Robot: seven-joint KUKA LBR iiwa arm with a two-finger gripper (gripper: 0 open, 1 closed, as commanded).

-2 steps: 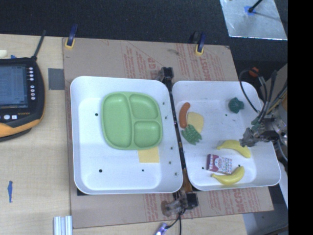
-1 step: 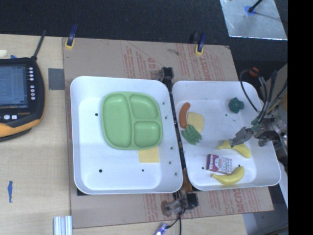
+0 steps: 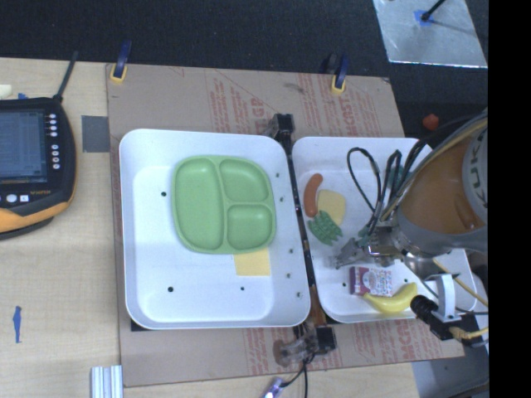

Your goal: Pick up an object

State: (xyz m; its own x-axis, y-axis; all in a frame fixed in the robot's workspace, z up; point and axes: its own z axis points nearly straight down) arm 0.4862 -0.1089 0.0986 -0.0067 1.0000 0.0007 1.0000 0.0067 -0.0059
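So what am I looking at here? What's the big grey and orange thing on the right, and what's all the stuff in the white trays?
This is one picture, taken by a fixed camera above a bench, looking down at a slant. The grey and orange thing is a robot arm reaching in from the right. Its claw hangs over the right bin; I can't tell from here whether it grips anything.

Two shallow white bins sit side by side. The left bin holds a green divided plate and a flat yellow square at the plate's lower edge. The right bin holds toy food: a sausage, a pale yellow slice, a green leafy piece, a small printed packet and a banana.

The orange-edged screen device on the far left is likely the arm's hand controller.
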